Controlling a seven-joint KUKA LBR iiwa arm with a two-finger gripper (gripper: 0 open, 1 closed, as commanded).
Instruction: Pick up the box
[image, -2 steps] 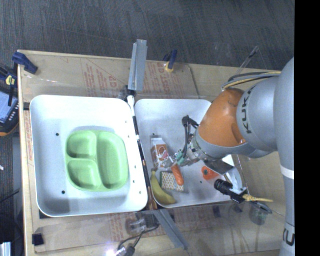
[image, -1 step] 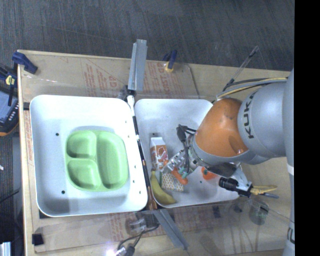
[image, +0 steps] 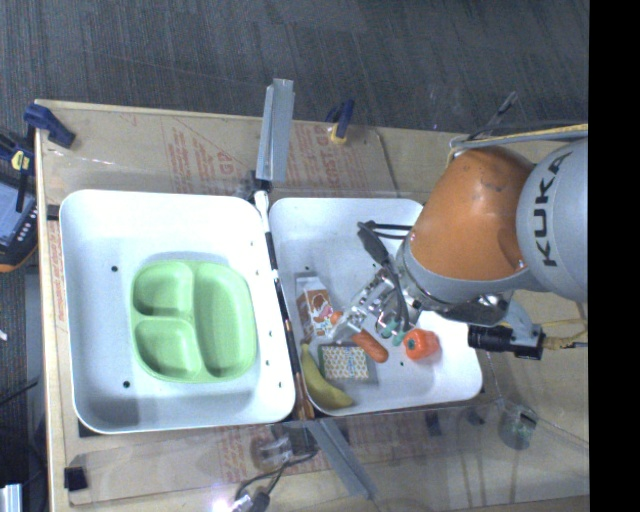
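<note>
1. Plainly, the arm (image: 500, 225), the biggest thing in view, reaches in from the right and hangs over the right bin (image: 330, 215), its orange band covering that bin's far right part.
2. Next in size, the left bin (image: 90, 300) carries a green divided tray (image: 193, 320); both bins sit side by side on a brown board bench (image: 150, 140), with dark floor beyond the far edge (and clamps along that edge).
3. Inside the right bin the box (image: 316, 308), a small carton with a brown and white print, lies flat near the left wall, not lifted; so the pick looks not yet done.
4. The gripper (image: 378, 308) sits low just right of the box, over the carrot (image: 370, 347); whether it is parted or closed I cannot tell, and nothing shows grasped.
5. Smaller clutter crowds the near side: a banana (image: 322, 385), a patterned sponge (image: 347, 363) and a red-orange fruit (image: 422, 344).
</note>
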